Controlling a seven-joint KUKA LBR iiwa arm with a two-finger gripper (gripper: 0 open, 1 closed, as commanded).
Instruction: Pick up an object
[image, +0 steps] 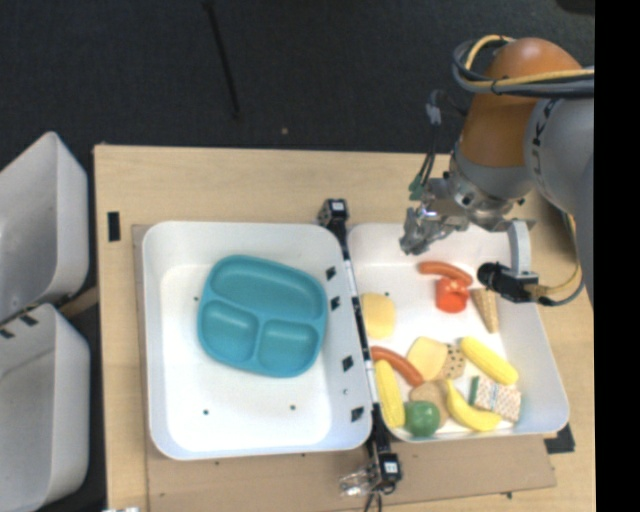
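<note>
Hovering over the far end of the right bin (372, 240), the claw (418, 240) hangs above bare white floor with nothing visibly between its tips, though I cannot tell whether it is open or closed. The toy food lies untouched: a red sausage (443, 270) and a red pepper (452, 295) just beside the claw, bananas (470, 410) nearer the front. Judging by that, the whole pick is left to do, and the blue tray (262, 315) sits alone in the left bin (165, 330).
</note>
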